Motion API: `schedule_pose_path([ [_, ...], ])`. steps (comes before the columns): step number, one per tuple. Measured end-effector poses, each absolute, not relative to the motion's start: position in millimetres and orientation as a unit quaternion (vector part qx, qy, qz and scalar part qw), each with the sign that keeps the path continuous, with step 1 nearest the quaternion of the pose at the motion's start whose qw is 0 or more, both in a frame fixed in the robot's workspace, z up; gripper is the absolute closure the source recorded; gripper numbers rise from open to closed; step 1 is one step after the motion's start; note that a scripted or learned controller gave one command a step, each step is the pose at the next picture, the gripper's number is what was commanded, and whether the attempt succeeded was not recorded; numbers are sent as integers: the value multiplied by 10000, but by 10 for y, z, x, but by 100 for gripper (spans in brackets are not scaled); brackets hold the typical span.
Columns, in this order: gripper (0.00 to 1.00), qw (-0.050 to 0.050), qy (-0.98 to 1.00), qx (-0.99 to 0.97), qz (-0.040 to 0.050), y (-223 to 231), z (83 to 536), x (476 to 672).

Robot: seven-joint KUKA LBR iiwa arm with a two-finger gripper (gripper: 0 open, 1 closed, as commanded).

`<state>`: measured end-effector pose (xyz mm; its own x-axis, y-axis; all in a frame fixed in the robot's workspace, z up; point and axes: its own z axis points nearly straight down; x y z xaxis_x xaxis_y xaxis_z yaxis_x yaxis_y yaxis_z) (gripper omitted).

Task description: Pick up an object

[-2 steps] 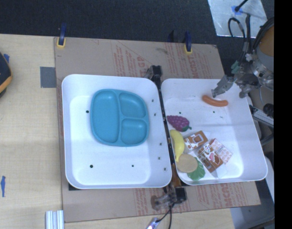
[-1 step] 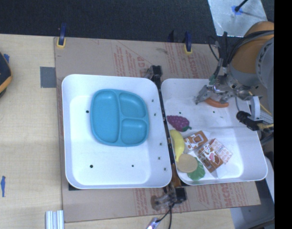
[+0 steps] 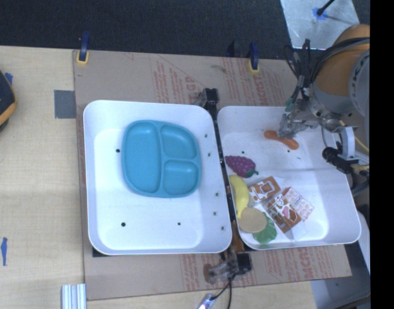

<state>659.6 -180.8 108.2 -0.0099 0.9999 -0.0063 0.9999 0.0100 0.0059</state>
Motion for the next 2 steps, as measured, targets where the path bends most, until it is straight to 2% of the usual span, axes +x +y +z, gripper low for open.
schedule_pose_path([
  [1,0,41,7108,7034,-3,-1807,1080,6594],
  [2,100,44,7118,7024,-5,-1812,1188,6598],
])
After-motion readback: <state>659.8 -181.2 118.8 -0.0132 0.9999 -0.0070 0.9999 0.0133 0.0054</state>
